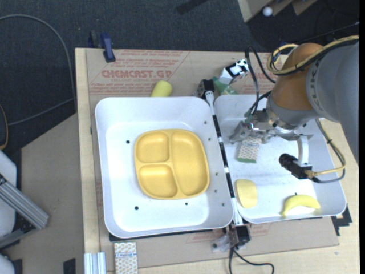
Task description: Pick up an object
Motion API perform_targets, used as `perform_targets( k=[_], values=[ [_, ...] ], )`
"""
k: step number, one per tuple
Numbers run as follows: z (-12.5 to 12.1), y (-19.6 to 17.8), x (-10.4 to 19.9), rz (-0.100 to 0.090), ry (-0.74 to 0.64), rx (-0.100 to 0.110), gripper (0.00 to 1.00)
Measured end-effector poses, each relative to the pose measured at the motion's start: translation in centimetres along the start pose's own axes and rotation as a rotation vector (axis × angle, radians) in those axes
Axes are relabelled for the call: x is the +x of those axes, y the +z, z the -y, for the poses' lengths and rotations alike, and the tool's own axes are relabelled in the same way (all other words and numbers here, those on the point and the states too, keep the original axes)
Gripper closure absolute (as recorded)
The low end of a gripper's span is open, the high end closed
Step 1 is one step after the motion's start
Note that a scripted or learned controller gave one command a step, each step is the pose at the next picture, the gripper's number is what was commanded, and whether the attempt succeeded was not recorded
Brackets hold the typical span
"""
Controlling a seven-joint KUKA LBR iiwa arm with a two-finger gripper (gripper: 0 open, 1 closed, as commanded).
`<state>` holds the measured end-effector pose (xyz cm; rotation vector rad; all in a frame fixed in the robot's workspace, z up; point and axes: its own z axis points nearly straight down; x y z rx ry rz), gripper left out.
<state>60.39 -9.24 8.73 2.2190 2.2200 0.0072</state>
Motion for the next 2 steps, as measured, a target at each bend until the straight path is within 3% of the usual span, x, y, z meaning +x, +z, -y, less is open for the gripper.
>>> perform_targets(
  k=[1, 2],
  values=[
    [0.2, -0.7, -0.1, 0.001, 0.002, 0.004, 1.00],
    [4.1, -9.8, 8.3, 0.000, -0.001, 0.005, 1.00]
  ],
)
